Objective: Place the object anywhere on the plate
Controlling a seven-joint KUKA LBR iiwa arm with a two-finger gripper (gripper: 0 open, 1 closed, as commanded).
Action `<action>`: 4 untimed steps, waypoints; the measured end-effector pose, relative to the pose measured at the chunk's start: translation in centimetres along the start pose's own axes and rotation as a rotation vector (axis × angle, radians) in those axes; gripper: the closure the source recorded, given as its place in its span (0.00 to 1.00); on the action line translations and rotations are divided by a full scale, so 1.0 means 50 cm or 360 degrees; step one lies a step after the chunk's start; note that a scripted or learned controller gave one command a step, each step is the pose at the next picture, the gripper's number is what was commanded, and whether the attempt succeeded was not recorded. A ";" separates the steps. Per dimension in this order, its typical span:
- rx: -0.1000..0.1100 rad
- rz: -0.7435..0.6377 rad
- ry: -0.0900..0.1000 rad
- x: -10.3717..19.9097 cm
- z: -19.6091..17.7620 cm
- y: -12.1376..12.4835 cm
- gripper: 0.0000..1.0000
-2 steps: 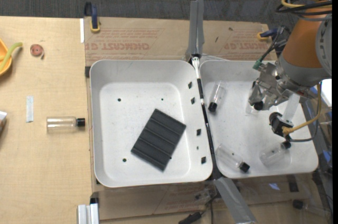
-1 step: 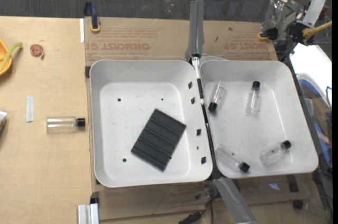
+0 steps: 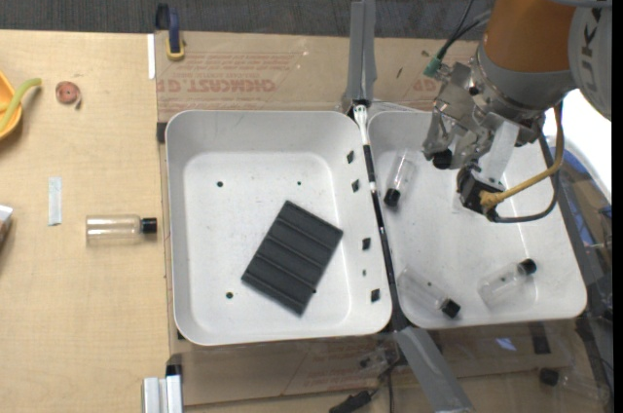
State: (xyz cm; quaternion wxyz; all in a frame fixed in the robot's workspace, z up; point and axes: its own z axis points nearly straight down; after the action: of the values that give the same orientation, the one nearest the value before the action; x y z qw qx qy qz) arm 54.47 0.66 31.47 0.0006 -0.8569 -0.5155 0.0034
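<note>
A dark grey ribbed plate [image 3: 293, 257] lies tilted on the floor of the left bin [image 3: 195, 133]. In the right bin [image 3: 555, 304] lie three clear vials with black caps: one [image 3: 398, 177] near the dividing wall, one [image 3: 431, 295] at the front, and one [image 3: 507, 281] at the front right. My gripper [image 3: 451, 148] hangs over the back half of the right bin, to the right of the first vial. From this angle nothing can be seen held in it.
Another clear vial [image 3: 117, 226] lies on the wooden bench left of the bins. A small red disc [image 3: 66, 92] and an orange item [image 3: 8, 105] sit at the far left. A blue clamp [image 3: 166, 26] stands behind the left bin.
</note>
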 end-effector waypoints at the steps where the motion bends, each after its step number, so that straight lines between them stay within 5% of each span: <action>1: -0.0002 -0.0198 0.0001 0.114 0.170 -0.134 1.00; 2: -0.0002 -0.0550 0.0000 0.242 0.219 -0.279 1.00; 3: -0.0006 -0.0804 0.0000 0.421 0.166 -0.152 1.00; 4: -0.0002 -0.0648 0.0000 0.356 0.433 -0.251 1.00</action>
State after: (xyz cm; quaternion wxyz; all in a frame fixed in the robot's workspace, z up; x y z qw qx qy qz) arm 51.58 22.24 9.80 0.0007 -0.7351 -0.6779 0.0029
